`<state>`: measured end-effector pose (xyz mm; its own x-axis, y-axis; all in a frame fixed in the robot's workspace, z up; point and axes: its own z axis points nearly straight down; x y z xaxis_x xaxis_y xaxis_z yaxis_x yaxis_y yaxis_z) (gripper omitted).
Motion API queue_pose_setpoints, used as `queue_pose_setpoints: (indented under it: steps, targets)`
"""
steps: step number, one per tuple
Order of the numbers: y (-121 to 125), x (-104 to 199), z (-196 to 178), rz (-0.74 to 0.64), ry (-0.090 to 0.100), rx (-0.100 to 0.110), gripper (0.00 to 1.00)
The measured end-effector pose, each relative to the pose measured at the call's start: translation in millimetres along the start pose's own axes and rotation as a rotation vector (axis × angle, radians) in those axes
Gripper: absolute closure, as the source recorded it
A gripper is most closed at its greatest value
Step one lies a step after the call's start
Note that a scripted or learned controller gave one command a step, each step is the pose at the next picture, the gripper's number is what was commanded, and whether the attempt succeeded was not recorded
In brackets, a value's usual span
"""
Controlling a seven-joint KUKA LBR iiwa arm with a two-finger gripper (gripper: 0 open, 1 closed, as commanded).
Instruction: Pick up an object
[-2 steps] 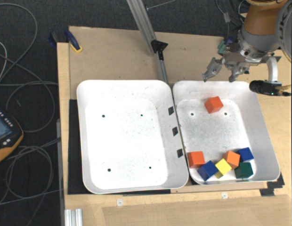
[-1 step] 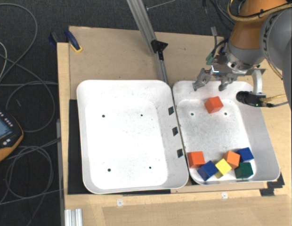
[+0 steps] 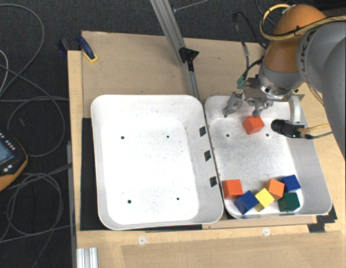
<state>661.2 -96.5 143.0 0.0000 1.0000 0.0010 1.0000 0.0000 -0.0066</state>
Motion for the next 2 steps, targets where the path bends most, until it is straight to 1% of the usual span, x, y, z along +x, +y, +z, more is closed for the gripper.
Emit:
queue_pose_setpoints:
  steps: [1,2]
  targets:
    - [2.2,0.2,-15.2,0.000,0.000,-0.009,1.00]
    - [13.9,2.3,-70.0,-0.002,-0.002,-0.015,1.00]
